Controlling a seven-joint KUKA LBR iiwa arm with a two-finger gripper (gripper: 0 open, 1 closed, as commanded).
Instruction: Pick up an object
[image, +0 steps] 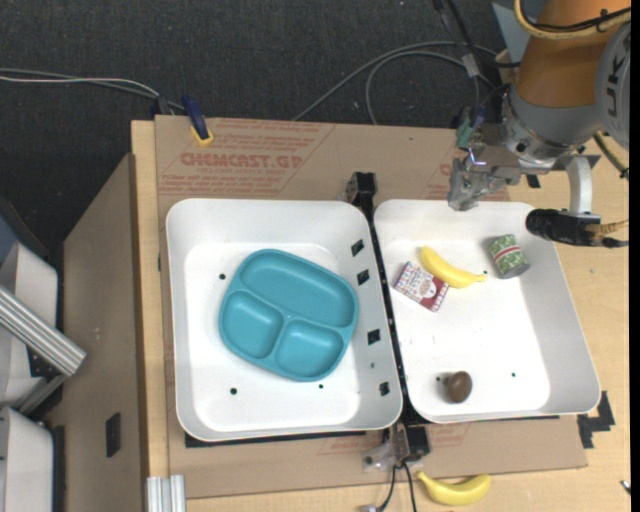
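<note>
Gripper poised at the far rim of the right bin

The gripper (470, 190) is seen at the right bin (560, 330) rim; finger spread cannot be told. The banana (450, 268) lies nearest, toward six o'clock, its long axis running from ten to four o'clock.

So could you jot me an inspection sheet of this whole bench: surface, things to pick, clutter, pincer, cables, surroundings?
Surface: cardboard-covered bench bearing left bin and right bin.
Job's things: in the right bin, banana, small carton touching it, green can, brown lump.
Clutter: teal divided plate in the left bin; second banana off the bins' near edge.
Grippers: pincer above the right bin's far rim, holding nothing.
Cables: several on the floor behind.
Surroundings: dark carpet.
</note>
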